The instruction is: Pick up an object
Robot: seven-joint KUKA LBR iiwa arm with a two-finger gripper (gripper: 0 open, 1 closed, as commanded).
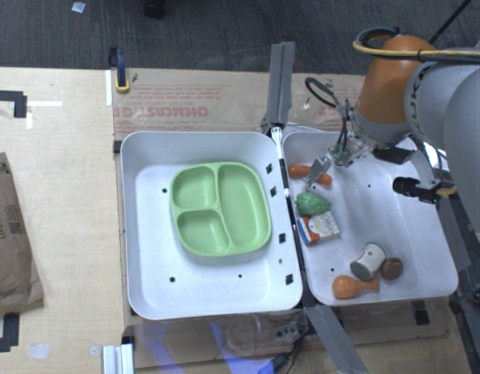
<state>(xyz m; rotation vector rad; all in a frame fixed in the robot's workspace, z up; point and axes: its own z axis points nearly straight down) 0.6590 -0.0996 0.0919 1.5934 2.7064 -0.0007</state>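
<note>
My gripper (pixel 321 168) is low in the right bin (pixel 415 232), near its back left corner. It sits over the middle of an orange carrot-like piece (pixel 301 171), whose ends stick out on either side of it. Whether it touches the piece is unclear. Just in front lie a green leafy toy (pixel 312 203) and a small red and white carton (pixel 320 227). Toward the bin's front edge lie a grey can (pixel 368 261), a brown ball (pixel 391 268) and an orange gourd shape (pixel 351 286).
The left bin (pixel 146 271) holds a green divided plate (pixel 221 207). A grey upright bar (pixel 280 84) stands behind the seam between the bins. The arm's orange band (pixel 388 76) hangs over the right bin's back edge. A brown paper bag (pixel 10 224) lies at far left.
</note>
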